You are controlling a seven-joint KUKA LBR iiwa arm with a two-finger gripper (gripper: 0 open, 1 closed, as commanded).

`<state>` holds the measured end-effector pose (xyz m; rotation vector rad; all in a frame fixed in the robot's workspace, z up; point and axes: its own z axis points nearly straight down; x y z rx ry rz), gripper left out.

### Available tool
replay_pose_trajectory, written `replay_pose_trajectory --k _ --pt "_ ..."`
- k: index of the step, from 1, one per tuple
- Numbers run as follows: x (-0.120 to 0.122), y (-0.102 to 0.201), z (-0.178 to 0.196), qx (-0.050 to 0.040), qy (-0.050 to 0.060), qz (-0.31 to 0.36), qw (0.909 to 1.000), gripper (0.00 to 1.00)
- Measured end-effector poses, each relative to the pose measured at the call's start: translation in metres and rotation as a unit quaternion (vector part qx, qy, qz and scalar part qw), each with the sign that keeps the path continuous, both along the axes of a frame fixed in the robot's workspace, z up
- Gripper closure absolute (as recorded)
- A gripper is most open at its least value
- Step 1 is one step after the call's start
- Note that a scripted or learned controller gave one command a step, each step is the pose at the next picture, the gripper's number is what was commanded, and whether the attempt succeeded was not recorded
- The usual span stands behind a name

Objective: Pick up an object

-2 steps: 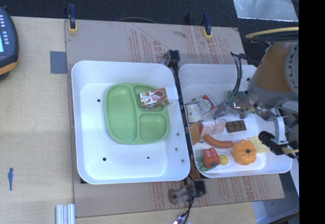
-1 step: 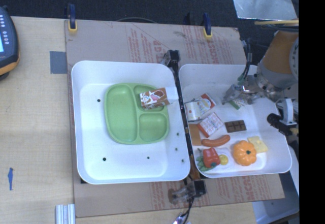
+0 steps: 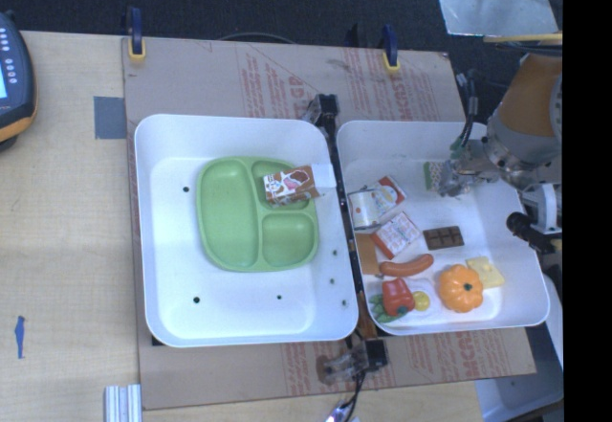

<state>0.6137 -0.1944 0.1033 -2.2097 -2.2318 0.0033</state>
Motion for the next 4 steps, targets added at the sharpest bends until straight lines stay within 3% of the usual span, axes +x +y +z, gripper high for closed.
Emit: replay_pose_trajectory --k 1,2,3,4 --pt "0.0 0.0 -0.001 0.0 0.001 0.001 1.0 0.0" --pt "0.046 -0.018 -0.009 -0.0013 -0.004 -0.001 1.0 0.0" --pt "0.043 -0.017 -0.011 0.0006 0.001 -0.001 1.0 0.0" --pt "-0.043 0.051 -0.012 0.0023 0.004 -0.002 1.0 0.0"
